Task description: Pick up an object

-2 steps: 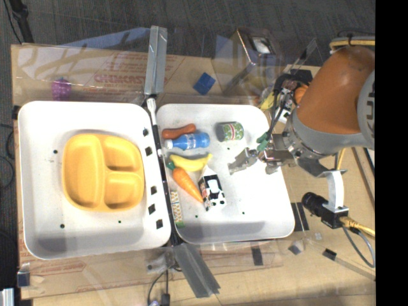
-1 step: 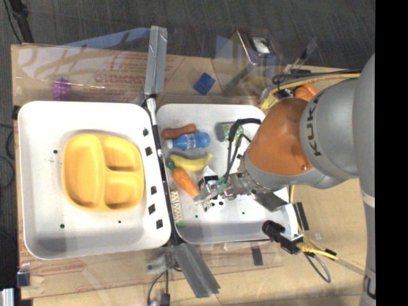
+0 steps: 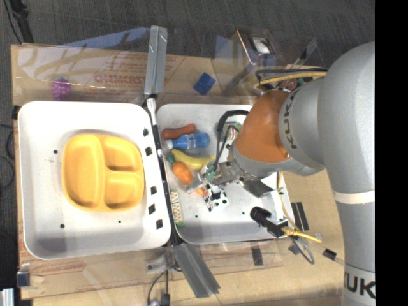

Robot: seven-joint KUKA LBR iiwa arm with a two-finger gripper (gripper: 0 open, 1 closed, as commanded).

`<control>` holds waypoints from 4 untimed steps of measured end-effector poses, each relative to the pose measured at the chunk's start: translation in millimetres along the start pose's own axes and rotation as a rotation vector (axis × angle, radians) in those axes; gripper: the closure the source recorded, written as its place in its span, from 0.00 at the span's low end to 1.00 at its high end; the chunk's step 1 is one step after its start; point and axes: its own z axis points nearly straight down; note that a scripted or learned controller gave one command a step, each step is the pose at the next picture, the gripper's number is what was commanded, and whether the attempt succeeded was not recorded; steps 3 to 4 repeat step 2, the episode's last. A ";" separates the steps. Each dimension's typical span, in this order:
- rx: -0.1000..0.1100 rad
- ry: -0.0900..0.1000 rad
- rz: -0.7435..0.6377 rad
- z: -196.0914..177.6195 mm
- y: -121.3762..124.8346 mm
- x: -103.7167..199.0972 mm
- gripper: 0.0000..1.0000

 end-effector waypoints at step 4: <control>-0.001 -0.001 0.068 -101.1 25.8 49.5 1.00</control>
